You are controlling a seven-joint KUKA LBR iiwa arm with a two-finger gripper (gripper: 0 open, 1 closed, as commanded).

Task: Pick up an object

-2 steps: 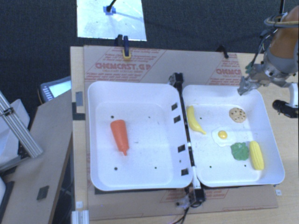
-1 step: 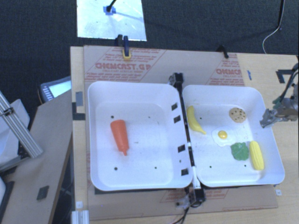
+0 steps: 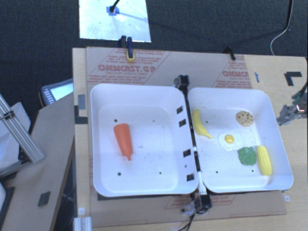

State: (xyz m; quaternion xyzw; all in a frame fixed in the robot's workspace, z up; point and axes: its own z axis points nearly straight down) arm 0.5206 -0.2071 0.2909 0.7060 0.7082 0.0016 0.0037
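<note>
You've an orange carrot (image 3: 123,139) in the left bin; banana (image 3: 199,124), fried egg (image 3: 229,140), cookie (image 3: 244,118), broccoli (image 3: 247,156), corn (image 3: 264,160) right.

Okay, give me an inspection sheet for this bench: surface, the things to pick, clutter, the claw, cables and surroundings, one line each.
Surface: wooden bench under a printed sheet, bearing a left bin and a right bin side by side.
Job's things: orange carrot lying in the left bin; in the right bin a banana, cookie, fried egg, green leafy piece and corn cob, which touches the green piece.
Clutter: yellow clamp at the bench's far edge.
Claw: claw at the right edge, outside the bins, holding nothing; finger state unclear.
Cables: white cable at upper right; wires at the near edge between the bins.
Surroundings: dark floor, a silvery plate, an aluminium rail at left.
</note>
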